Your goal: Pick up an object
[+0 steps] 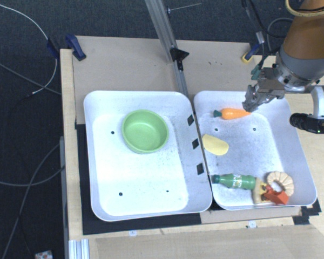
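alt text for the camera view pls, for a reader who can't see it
The gripper hangs right over the orange carrot's right end in the right bin, which also holds a yellow piece, green bottle and shrimp toy. A green bowl sits in the left bin.

Left bin (97, 144): one green bowl (145, 131). Right bin (291, 144): orange carrot (232, 113), yellow piece (215, 144), green bottle (235, 181), shrimp-like toy (276, 188). Tool (252, 104) poised at the carrot's right end.

one fixed camera, high above the bench (124, 63), slanted down, both bins (97, 161) framed
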`<state>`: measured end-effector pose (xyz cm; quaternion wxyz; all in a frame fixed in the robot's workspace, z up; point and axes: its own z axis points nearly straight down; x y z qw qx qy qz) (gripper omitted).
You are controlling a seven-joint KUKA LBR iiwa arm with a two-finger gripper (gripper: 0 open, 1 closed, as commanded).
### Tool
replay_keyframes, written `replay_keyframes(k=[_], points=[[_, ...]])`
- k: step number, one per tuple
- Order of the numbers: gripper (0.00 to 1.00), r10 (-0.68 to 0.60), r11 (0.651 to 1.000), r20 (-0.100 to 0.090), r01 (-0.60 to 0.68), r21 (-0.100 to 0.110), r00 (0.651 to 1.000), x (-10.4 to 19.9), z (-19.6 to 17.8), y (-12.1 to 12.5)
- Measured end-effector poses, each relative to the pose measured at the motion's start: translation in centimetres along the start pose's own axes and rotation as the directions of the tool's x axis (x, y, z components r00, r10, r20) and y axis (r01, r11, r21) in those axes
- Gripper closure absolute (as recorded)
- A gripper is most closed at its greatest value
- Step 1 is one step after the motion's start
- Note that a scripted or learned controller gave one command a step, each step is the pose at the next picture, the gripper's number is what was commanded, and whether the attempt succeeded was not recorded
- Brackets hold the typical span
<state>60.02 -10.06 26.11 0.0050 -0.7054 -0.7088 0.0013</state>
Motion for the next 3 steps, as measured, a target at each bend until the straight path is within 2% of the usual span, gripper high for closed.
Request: replay_keyframes(k=[1,2,3], points=[[1.00,0.000,1.000,-0.001,0.000,0.003,1.000,5.1,1.3,-2.0],[1.00,-0.002,1.000,-0.002,0.002,0.004,1.000,11.1,0.8,-3.3],[1.00,-0.002,1.000,0.000,0.002,0.009,1.000,16.3,2.7,-4.9]])
